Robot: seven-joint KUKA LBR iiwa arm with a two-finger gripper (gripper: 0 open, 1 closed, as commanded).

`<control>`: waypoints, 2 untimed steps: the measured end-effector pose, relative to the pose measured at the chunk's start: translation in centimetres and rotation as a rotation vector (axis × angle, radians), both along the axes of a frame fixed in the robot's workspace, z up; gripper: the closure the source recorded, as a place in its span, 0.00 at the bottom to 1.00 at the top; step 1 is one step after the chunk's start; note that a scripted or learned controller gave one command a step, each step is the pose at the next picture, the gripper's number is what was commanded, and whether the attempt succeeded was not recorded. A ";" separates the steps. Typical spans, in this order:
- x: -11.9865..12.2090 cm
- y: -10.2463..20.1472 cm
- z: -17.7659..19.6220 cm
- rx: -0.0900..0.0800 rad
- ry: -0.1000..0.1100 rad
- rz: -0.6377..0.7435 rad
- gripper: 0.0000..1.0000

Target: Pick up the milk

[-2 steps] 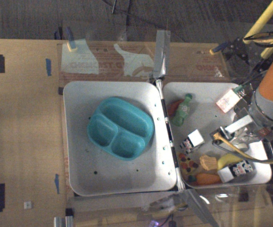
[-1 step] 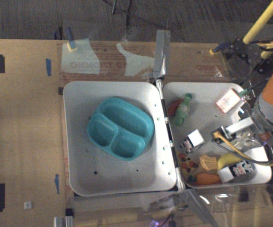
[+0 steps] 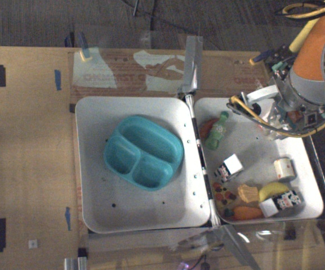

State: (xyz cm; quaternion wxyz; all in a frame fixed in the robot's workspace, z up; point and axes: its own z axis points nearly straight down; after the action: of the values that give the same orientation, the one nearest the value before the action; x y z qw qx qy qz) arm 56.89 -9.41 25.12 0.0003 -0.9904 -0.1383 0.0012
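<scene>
Gripper [image 3: 279,115] hovers over right bin's [image 3: 314,179] far corner, grip state can't tell; approach step. Next: descend onto milk carton [image 3: 228,167], well apart.

You've got the teal sectioned plastic tray [image 3: 144,152] in the left white bin [image 3: 89,167]; the small white milk carton [image 3: 228,167] sits mid right white bin [image 3: 311,179], green bottle [image 3: 217,131] behind it.

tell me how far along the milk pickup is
Nothing looks done yet. Two small cow-patterned milk cartons lie in the right bin: one near its middle, one at the near edge beside the banana. The pincer is over the bin's far right part, apart from both cartons, with nothing seen in it. Left: move over a carton, descend, grasp and lift.
</scene>
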 end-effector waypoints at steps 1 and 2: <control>0.0 0.0 0.0 0.001 0.000 0.000 0.00; 2.4 4.8 -6.4 0.003 0.004 0.120 0.00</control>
State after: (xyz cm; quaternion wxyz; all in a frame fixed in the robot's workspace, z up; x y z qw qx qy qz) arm 59.29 -4.58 18.74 0.0020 -0.9803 -0.1974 0.0029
